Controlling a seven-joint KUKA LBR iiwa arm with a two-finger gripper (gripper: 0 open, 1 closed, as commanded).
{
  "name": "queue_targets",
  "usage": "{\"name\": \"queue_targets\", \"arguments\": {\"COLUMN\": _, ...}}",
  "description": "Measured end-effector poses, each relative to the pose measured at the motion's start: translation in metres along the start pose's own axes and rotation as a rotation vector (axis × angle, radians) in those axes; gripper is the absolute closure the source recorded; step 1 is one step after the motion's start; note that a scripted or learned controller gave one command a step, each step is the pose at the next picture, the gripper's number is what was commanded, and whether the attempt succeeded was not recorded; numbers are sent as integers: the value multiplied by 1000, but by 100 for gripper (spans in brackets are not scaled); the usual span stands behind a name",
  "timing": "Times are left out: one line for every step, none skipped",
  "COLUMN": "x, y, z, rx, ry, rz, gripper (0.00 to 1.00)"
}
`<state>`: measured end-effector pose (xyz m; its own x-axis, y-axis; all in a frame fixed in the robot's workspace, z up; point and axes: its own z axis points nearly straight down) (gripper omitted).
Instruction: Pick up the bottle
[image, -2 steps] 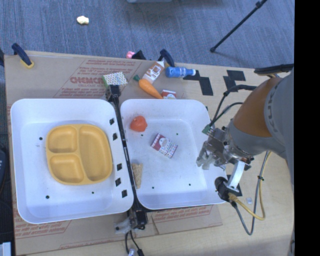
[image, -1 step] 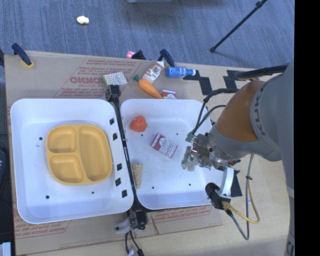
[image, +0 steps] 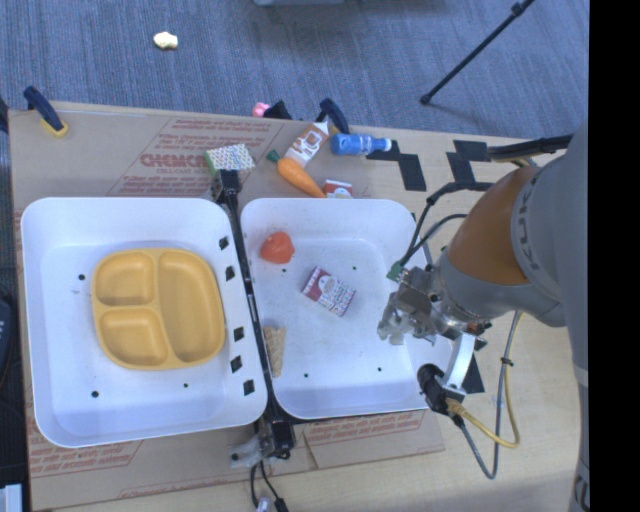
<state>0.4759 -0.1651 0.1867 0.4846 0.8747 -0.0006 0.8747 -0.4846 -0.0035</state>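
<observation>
A small blue bottle (image: 356, 145) with a white cap lies on its side on the cardboard behind the right bin (image: 400, 215). Next to it, to the left, lies a white and brown bottle (image: 308, 144) with an orange end. Both are outside the bins. My gripper (image: 397, 322) hangs low over the right side of the right bin, well in front of both bottles and apart from them. Nothing shows between its fingers. The grey arm with its orange band (image: 490, 240) comes in from the right.
The right bin holds a red item (image: 277, 247), a small red and white carton (image: 329, 290) and a tan wafer (image: 273, 349). A yellow divided plate (image: 157, 306) lies in the left bin. An orange carrot (image: 298, 177) and a green checked block (image: 230, 158) lie behind the bins.
</observation>
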Motion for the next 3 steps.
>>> {"name": "queue_targets", "arguments": {"x": 36, "y": -20, "z": -1, "rx": 3, "ry": 1, "rz": -212, "gripper": 100}}
{"name": "queue_targets", "arguments": {"x": -1, "y": 1, "z": 11, "rx": 0, "ry": 0, "rz": -183, "gripper": 100}}
{"name": "queue_targets", "arguments": {"x": 19, "y": -10, "z": 9, "rx": 3, "ry": 2, "rz": -233, "gripper": 100}}
